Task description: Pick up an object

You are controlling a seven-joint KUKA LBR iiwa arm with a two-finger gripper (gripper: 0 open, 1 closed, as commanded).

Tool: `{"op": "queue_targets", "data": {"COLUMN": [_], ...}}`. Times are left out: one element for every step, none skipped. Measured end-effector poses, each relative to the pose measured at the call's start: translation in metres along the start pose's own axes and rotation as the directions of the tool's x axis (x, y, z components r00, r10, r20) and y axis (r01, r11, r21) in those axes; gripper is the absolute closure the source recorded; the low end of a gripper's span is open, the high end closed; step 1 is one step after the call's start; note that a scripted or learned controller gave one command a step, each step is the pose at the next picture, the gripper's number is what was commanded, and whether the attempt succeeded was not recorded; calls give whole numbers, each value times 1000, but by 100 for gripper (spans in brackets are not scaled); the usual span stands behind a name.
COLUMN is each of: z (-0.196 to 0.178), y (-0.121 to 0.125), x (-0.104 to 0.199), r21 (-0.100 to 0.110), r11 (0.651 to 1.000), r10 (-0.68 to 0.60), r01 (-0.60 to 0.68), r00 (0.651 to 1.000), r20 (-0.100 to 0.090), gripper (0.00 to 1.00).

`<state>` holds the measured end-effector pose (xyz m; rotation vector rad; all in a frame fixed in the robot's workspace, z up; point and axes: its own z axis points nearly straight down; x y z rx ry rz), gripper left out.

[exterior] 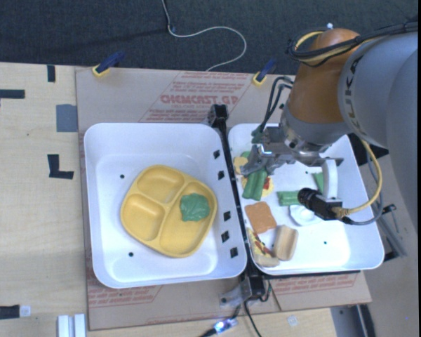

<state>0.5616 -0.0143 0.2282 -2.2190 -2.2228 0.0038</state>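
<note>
My arm point(389, 83) is a thick, rounded tube of smooth light grey with part of a dark printed letter on its side, and above the wrist it carries a glossy orange band point(321, 83) shaped like a dome. Thin black cables point(275, 107) loop around that band and down its left side, while a yellow cable point(374, 188) curves along the right and ends at a black plug. Below the band sits a darker grey metal wrist ring, and under it my gripper point(261, 156) is a cluster of small silver and black parts.
</note>
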Motion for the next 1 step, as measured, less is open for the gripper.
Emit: {"op": "queue_targets", "data": {"z": [14], "y": [-5], "x": [-1], "r21": [2], "r11": [1000], "r10": [1], "r01": [-1], "r00": [1000], "r20": [0], "gripper": [100]}}
